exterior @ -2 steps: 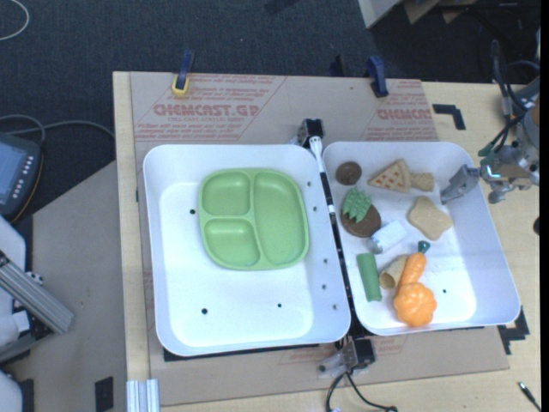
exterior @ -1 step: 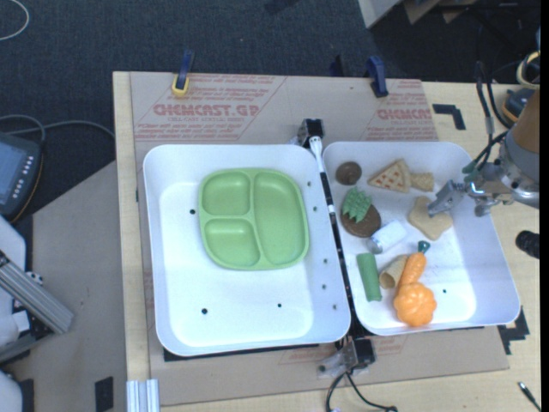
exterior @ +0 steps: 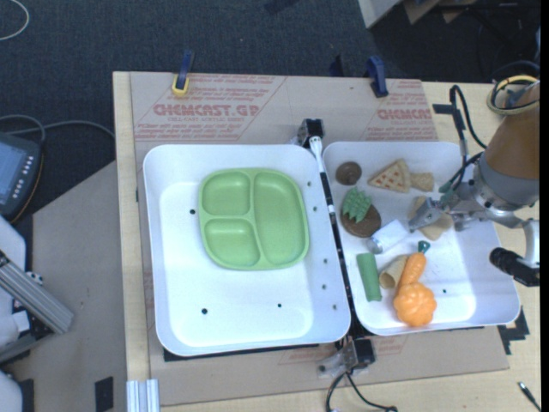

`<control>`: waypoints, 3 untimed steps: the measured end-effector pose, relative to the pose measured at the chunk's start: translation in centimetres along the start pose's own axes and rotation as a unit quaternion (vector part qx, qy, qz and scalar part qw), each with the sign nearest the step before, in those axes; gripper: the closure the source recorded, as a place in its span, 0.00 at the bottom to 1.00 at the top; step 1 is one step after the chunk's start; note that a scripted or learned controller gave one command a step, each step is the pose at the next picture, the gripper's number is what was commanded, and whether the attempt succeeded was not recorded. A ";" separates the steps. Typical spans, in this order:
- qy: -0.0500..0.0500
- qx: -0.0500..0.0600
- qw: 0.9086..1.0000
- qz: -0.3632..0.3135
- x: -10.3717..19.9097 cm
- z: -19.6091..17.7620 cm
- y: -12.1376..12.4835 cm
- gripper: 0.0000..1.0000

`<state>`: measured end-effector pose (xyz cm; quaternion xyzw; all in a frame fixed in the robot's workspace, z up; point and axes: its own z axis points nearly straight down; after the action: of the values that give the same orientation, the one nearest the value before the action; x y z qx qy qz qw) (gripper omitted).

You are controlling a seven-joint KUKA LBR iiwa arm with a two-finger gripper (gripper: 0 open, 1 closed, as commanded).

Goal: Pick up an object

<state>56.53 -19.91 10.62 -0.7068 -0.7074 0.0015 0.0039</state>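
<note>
**Hand low in the right bin, grasp not yet made**

The grey arm's hand (exterior: 433,215) hangs low over the far right part of the right-hand shallow white bin (exterior: 489,307), its metal tips just above a tan, flat food piece (exterior: 431,226). Whether the tips are apart or together I cannot tell; nothing is visibly between them. Candidate objects lie close by: a small white block (exterior: 388,235) to the left, an orange toy carrot (exterior: 413,269) and a round orange toy pumpkin (exterior: 415,305) nearer. The left bin holds a pale green divided plastic plate (exterior: 254,218). I judge this the approach step; next comes settling on one piece, closing, then lifting straight.
</note>
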 end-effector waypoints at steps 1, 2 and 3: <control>-0.001 -0.001 1.000 0.000 0.1 2.3 0.0 0.00; -0.002 -0.004 1.000 0.001 0.0 1.1 0.1 1.00; -0.003 -0.007 1.000 0.000 0.2 -3.5 -0.5 1.00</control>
<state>56.07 -19.70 14.16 -0.7072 -0.7071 -0.0011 -0.0032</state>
